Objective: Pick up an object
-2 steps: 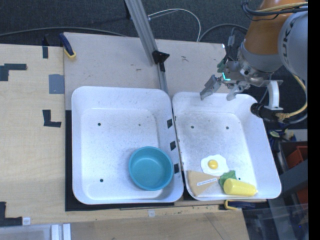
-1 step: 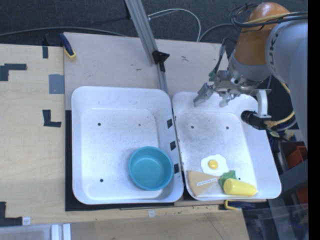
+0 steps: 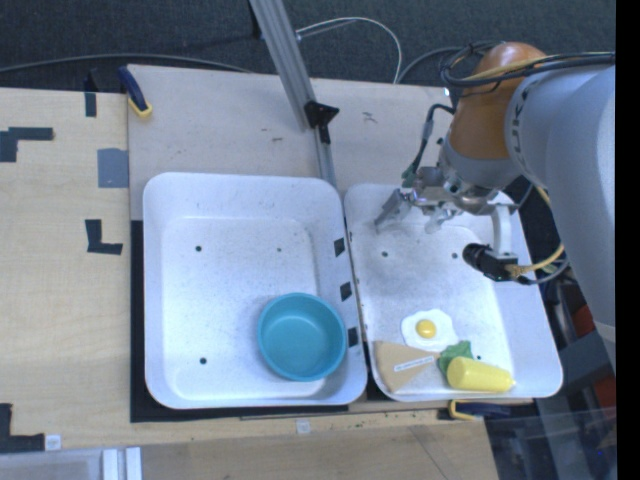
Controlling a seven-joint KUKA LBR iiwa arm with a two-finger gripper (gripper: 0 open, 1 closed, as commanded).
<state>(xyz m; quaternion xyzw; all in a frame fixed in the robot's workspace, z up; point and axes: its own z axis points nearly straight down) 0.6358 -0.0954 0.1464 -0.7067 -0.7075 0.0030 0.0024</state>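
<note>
Fried egg in right bin, well below fingers

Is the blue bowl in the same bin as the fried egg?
No, the blue bowl sits in the left bin; the fried egg lies in the right bin.

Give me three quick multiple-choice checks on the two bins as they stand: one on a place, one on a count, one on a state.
1. Where is the blue bowl?
A. In the left bin, near its front right corner
B. In the right bin, at the back
C. On the bench outside both bins

2. How many toy food items lie in the right bin?
A. One
B. Three
C. Five

3. How does the blue bowl sit?
A. Upside down
B. On its side
C. Upright, opening upward

Answers: 1 A, it rests inside the left bin by that corner. 2 B, a fried egg, a cheese wedge and a yellow corn cob. 3 C, its hollow inside faces the camera.
</note>
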